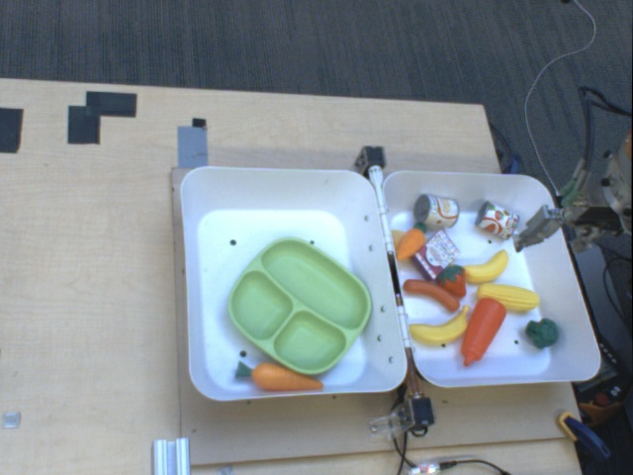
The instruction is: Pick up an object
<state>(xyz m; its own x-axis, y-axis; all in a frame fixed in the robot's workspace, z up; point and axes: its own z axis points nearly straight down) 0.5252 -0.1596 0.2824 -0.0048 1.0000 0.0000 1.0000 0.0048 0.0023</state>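
Orange carrot (285,377) lies nearest; small can's (436,210) label seems unreadable; gripper (539,230) jaws' state unclear.

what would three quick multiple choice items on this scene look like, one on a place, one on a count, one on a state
1. Where does the green divided plate lie?
A. in the left bin
B. in the right bin
C. on the bare bench

2. How many carrots lie in the left bin?
A. none
B. one
C. three

3. How does the gripper stand to the toys?
A. it lifts a banana
B. it sits at the right bin's upper right rim with nothing seen in it
C. it presses on the plate

Answers:
1 A, the plate fills the middle of the left bin.
2 B, a single carrot lies just below the plate.
3 B, the gripper is at the edge of the right bin, beside a small can, and no toy shows in it.
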